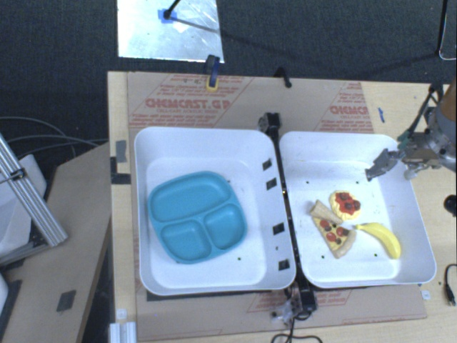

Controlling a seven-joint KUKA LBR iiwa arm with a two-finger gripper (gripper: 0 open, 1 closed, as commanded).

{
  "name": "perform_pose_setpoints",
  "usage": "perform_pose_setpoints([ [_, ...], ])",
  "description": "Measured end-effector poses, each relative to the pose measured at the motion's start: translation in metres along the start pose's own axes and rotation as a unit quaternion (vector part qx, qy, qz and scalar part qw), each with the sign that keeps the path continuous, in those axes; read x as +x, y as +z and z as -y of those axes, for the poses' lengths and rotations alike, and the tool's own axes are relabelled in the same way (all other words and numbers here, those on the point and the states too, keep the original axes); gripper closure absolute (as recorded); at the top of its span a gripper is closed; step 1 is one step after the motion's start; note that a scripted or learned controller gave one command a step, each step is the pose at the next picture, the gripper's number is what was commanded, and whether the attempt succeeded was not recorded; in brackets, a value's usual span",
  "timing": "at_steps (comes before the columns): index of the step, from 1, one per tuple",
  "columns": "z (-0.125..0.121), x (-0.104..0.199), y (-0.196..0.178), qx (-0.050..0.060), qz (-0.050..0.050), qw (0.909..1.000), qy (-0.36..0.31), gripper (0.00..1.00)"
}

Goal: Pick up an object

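Observation:
In the right bin (pixel 307 156) lie a pizza slice (pixel 333 231), a small round pastry with red topping (pixel 345 204) and a yellow banana (pixel 384 239). They sit close together in the bin's near half. My gripper (pixel 380 164) hangs over the bin's far right part, above and to the right of the pastry. It points left and nothing is seen between its fingers.
The left bin (pixel 164 148) holds a blue divided plate (pixel 197 216). A black divider with clips (pixel 278 191) runs between the two bins. Cardboard (pixel 314 102) lies under both bins.

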State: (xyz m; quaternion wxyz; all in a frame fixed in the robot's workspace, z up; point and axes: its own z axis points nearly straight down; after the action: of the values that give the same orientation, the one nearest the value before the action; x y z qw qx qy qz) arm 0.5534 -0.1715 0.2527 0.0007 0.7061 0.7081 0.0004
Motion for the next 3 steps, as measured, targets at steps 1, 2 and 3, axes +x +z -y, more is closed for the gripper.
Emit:
perform_pose_setpoints([
  [1,-0.036,-0.009,0.147,-0.001,0.000,1.0000,-0.001,0.00],
  [2,0.011,0.030,0.169,-0.001,0.000,1.0000,0.001,0.00],
  [3,-0.015,0.038,0.167,-0.002,0.001,1.0000,-0.002,0.00],
])
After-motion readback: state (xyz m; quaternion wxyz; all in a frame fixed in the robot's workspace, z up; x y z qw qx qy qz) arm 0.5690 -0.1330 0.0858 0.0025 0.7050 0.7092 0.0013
